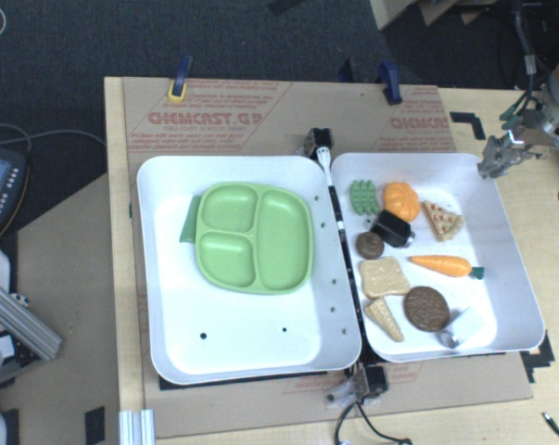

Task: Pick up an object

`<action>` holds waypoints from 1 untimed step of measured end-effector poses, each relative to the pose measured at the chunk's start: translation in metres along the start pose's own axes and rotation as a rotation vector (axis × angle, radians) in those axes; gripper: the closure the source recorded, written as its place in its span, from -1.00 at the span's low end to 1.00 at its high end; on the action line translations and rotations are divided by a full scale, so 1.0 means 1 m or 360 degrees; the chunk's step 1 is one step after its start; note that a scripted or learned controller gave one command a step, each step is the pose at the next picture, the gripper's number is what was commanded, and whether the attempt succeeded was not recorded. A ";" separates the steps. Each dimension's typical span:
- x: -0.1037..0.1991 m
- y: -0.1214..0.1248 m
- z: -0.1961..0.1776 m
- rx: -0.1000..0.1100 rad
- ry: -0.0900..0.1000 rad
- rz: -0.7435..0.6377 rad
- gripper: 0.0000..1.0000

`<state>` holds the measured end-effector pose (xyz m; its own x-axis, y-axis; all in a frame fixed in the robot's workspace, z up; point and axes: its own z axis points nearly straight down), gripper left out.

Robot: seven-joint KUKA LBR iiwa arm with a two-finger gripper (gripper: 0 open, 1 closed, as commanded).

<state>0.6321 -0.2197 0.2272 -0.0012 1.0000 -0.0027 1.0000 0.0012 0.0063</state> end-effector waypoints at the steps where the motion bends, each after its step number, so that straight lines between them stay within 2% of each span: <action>1: 0.051 -0.008 0.009 0.0014 0.0008 -0.0005 1.00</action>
